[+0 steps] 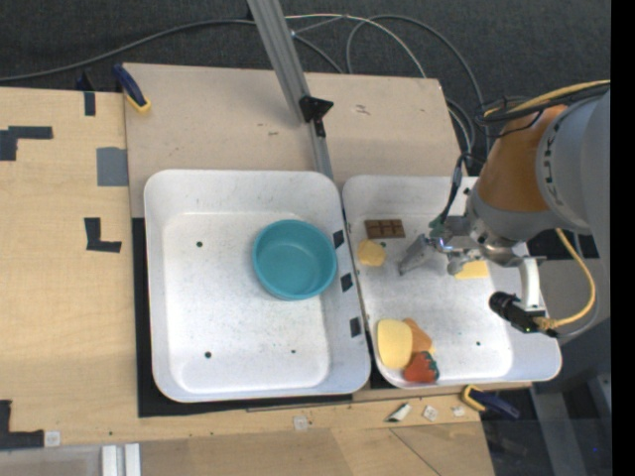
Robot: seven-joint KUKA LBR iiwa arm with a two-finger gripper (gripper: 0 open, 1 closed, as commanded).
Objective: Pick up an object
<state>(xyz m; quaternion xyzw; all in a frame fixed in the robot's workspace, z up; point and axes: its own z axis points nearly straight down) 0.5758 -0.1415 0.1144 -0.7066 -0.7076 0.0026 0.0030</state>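
From above, the grey arm with its orange band reaches in from the right over the right bin (516, 365), and its end effector (429, 253) hangs low above the bin floor with its fingers spread apart and nothing between them. In that bin lie a brown chocolate-like bar (384, 229), a small yellow piece (370, 254) just left of the fingers, a pale yellow block (472, 270) beside the wrist, and a yellow, orange and red cluster of toy food (407, 349) near the front edge. The left bin (189, 296) on the counter (60, 167) holds a teal bowl (294, 258).

Small yellow block (371, 254), right bin (516, 365)
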